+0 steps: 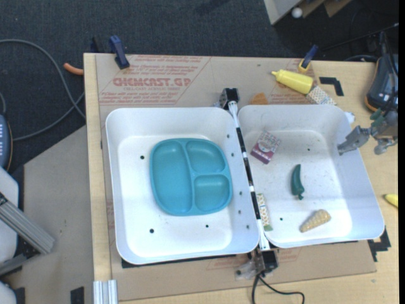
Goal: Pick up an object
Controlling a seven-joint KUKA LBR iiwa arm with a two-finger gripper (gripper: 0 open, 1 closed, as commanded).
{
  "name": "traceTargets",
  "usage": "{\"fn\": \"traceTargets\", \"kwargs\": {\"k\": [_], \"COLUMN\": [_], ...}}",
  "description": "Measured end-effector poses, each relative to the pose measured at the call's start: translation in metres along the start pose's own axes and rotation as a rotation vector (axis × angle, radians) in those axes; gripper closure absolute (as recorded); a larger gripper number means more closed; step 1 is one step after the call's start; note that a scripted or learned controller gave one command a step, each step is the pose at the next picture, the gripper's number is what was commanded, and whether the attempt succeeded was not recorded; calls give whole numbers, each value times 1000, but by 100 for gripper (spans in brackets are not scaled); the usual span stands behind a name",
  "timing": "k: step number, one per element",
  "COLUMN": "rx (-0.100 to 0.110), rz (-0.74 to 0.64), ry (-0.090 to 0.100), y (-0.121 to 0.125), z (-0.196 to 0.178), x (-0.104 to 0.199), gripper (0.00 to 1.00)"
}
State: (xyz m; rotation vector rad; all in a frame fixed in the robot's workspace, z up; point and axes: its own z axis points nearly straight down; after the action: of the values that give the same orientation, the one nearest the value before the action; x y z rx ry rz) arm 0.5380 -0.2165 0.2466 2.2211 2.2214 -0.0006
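The right bin (361, 170) holds three small things. A pink and white packet (265, 147) lies near its back left, a dark green pepper-like piece (297, 181) in the middle, and a tan cone (314, 220) near the front. My gripper (366, 144) hovers over the right bin's back right rim, apart from all three. Its grey fingers (350, 142) are spread and nothing is between them. The green piece is the nearest, well to the gripper's left and forward.
A teal divided plate (190, 175) lies in the left bin (126, 132). On the bench behind the bins are a yellow bottle (292, 79) and two blue clamps (118, 50). A small label strip (261, 209) rests on the divider between the bins.
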Motion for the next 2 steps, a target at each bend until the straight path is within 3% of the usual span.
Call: {"fn": "traceTargets", "kwargs": {"k": [1,2], "rx": [2,2], "rz": [-1,-1], "ry": [2,2], "y": [11,-14], "z": [94,159], "x": [55,105], "gripper": [0,0]}}
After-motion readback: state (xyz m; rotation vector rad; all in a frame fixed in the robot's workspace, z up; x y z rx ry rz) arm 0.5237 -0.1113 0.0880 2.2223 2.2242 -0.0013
